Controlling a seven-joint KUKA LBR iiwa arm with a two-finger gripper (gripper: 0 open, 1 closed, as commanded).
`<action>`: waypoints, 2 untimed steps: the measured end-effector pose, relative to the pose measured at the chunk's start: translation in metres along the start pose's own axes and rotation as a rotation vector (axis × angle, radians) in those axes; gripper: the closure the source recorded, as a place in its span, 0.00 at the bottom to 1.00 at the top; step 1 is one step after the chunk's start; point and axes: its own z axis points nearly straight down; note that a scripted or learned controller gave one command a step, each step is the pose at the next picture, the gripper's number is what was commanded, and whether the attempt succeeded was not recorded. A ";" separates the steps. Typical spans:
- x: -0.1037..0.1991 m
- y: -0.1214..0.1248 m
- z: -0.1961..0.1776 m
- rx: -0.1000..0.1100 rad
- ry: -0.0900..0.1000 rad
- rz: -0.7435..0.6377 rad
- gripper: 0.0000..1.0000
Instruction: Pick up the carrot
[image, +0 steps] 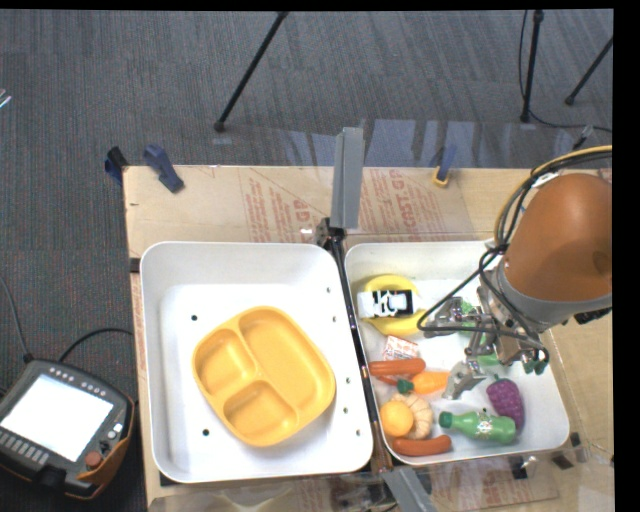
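The arm (560, 240) comes in from 3 o'clock and hangs over the right bin (450, 250). Its gripper (468, 378) points down into this bin, and the fingertips stand just beside the carrot, at the 3 o'clock side of it. Nothing is visible between the fingers; if they are wide or narrow I cannot tell, because the wrist and cables cover much of them.

The carrot (428, 382) lies flat in the middle of the right bin, orange with a small green top toward 9 o'clock. A red sausage-like piece (396, 368) lies touching it at 10 o'clock. At 12 o'clock from the carrot there is a yellow banana with a black and white label (388, 302). At 6 o'clock from it sits a small orange pumpkin-like toy (405, 414), with another red piece (424, 447) below this. A green bottle (480, 426) lies on its side at 5 o'clock from the carrot, and a purple eggplant (507, 400) is just beside the bottle.

The left bin (165, 300) holds a yellow divided plate (290, 345) with three compartments. A tablet-like pendant (60, 425) lies on the floor at 8 o'clock of the bench.
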 end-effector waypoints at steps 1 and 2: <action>0.002 0.014 0.097 0.003 -0.009 -0.044 0.00; 0.013 0.016 0.096 0.001 -0.017 0.014 0.00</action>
